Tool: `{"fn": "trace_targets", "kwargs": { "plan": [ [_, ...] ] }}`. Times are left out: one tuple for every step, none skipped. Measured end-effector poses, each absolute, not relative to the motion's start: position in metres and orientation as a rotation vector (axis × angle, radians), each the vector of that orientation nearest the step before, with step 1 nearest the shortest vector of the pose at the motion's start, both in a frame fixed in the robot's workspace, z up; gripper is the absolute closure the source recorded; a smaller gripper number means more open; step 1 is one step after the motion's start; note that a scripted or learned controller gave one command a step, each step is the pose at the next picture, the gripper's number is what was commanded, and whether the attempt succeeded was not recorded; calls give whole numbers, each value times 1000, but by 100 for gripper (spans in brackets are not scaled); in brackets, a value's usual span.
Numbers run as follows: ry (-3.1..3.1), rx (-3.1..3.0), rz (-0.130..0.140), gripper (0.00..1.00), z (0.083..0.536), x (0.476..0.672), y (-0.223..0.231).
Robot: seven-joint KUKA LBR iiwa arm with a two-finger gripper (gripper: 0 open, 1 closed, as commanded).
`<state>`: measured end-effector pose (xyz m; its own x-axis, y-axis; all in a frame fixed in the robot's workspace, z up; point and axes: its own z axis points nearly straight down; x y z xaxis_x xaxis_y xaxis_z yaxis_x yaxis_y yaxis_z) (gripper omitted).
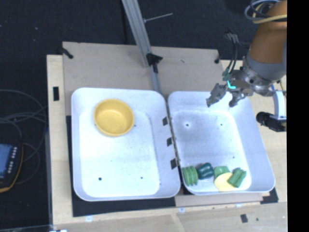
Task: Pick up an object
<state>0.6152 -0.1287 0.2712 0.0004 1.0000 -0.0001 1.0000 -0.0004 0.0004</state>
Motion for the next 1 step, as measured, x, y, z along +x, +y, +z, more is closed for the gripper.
{"fn": "trace_targets", "kwargs": {
  "plan": [
    [2221,2222,0,0,271,615,-129]
  ]
}}
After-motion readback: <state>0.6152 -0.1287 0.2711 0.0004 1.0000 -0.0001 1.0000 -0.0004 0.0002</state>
